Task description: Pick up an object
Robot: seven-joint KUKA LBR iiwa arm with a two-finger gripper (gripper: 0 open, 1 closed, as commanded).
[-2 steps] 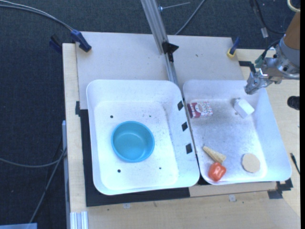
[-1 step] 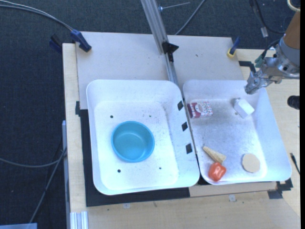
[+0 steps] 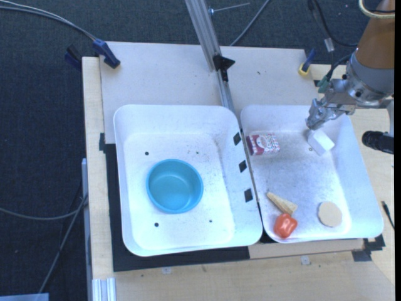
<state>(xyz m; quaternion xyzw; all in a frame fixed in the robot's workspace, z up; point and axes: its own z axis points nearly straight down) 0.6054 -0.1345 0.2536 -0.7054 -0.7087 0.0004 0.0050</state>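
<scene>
My gripper (image 3: pixel 316 120) hangs over the far right part of the right bin (image 3: pixel 294 168), under the grey wrist and orange band. A small white block (image 3: pixel 321 143) lies on the bin floor just in front of it, a short gap apart. Further left in the same bin rests a red and white carton (image 3: pixel 262 143). Near the front lie a yellow wedge (image 3: pixel 282 202), a red pepper (image 3: pixel 285 225) and a tan round disc (image 3: pixel 330 214). A blue bowl (image 3: pixel 175 185) stands in the left bin (image 3: pixel 135 143).
A slanted metal pole (image 3: pixel 203 24) runs from the top down to the ridge between the bins. Black clips (image 3: pixel 243 165) sit along that ridge. A blue clamp (image 3: pixel 106 52) grips the board's far left corner, and cables trail over the dark floor.
</scene>
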